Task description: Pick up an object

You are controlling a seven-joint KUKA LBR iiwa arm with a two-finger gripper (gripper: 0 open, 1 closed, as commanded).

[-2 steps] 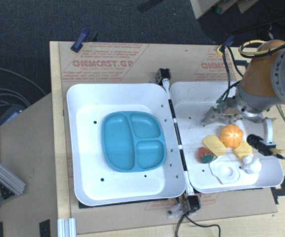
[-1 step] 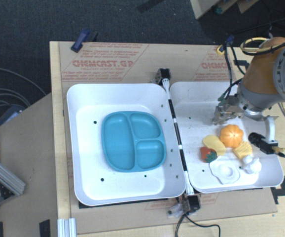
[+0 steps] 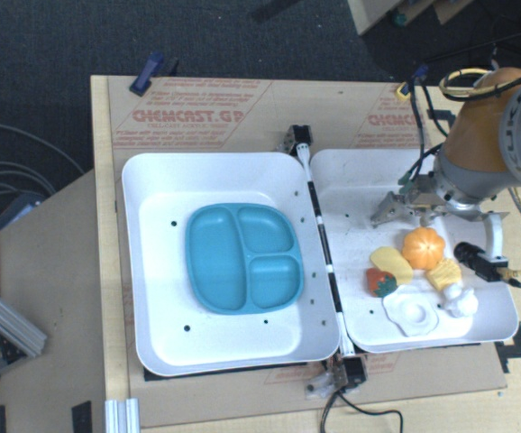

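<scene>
Cardboard-topped bench [image 3: 107, 242] apparently stands on dark carpet [image 3: 62, 25].

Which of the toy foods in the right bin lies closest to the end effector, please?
The orange; it sits just below the end effector, ahead of the yellow piece, strawberry and fried egg.

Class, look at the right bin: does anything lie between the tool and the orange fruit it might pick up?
Nothing visible does. The tool sits over the right bin, up and to the left of the orange fruit, with bare white floor between them. The other toy foods lie on the fruit's far side.
</scene>
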